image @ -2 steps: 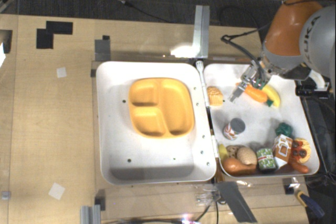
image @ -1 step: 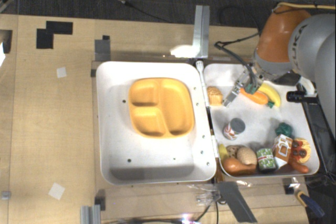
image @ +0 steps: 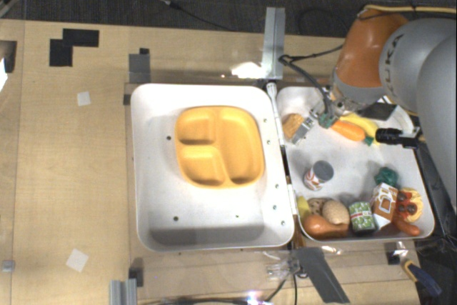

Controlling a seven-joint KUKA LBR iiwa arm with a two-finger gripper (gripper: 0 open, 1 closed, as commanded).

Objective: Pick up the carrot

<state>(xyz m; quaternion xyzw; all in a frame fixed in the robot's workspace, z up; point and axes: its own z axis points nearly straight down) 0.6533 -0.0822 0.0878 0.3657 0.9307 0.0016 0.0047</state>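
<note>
The two-finger gripper (image: 319,118) sits at the end of a grey robot arm with an orange band (image: 368,50) above the wrist, reaching in from the right over the back half of the right-hand shallow white bin (image: 357,175). Its tips point down and to the left; whether they are spread or closed cannot be told from this angle. Just beside the tips, on their right, lies the carrot (image: 348,129), a short orange toy vegetable with a green stub at the end nearest the gripper. It rests on the bin floor, and nothing shows it pinched between the fingers. A yellow banana-shaped toy (image: 365,126) lies against the carrot's far side.

To the left of the gripper, near the bin's left wall, is a tan bread-like roll (image: 293,126). Toward the middle of the bin stands a small can with a grey lid (image: 318,173); its red-and-white label is too small to read. Along the front edge sit a brown pear-shaped toy (image: 323,226), a beige potato-like lump (image: 333,210), a green printed box (image: 361,217), a white and orange carton (image: 384,201) and a dark green clump (image: 386,176); no writing on them is legible.

The left-hand white bin (image: 153,175) holds a yellow plastic divided tray (image: 216,145) with three compartments, lying flat. Both bins rest on a pale wooden bench (image: 64,175).
</note>
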